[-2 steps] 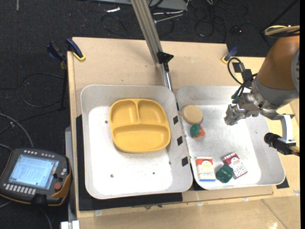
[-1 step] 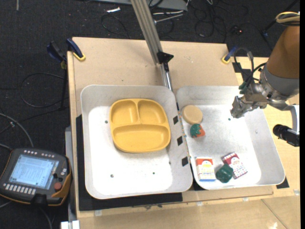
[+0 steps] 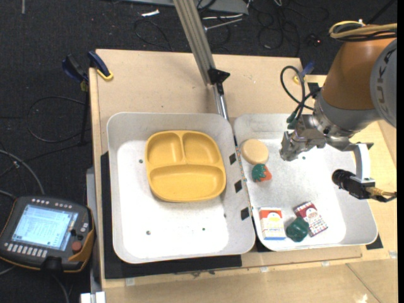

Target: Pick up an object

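My gripper (image 3: 289,151) hangs over the upper middle of the right bin (image 3: 353,188), a little to the right of a tan round disc (image 3: 255,151). Just below the disc lies a small red and green object (image 3: 261,173). Along the bin's front lie a white and red box (image 3: 271,223), a dark green lump (image 3: 297,230) and a small red patterned packet (image 3: 311,218). Nothing shows between the gripper and the bin floor beneath it.
The left bin (image 3: 126,188) holds a yellow divided tray (image 3: 185,165). A metal pole (image 3: 197,33) slants down to the divider between the bins. A teach pendant (image 3: 44,231) lies at the lower left, off the bench. Black clamps sit at the bench's upper left corner.
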{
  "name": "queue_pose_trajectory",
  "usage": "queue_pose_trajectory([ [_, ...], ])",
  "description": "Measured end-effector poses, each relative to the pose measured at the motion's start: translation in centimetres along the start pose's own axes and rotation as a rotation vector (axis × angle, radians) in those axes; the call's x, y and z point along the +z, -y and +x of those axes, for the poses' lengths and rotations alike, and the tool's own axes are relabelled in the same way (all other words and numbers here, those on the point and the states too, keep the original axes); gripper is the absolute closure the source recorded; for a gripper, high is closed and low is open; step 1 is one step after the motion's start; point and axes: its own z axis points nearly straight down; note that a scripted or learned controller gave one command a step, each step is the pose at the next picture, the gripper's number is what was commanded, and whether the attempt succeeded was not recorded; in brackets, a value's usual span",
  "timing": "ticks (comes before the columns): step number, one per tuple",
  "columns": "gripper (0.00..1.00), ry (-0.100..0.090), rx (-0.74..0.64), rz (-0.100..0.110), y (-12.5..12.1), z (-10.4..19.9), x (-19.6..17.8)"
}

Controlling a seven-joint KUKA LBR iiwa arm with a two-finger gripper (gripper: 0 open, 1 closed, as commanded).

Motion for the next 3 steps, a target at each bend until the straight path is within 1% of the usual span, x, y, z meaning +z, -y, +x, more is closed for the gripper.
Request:
queue_pose_trajectory([
  [1,1.0,0.0,-0.001,0.0,0.0,6.1,0.8],
  [2,1.0,0.001,0.001,0.001,0.9,10.7,1.4],
  [3,1.0,-0.001,-0.001,-0.001,1.3,17.1,0.6],
])
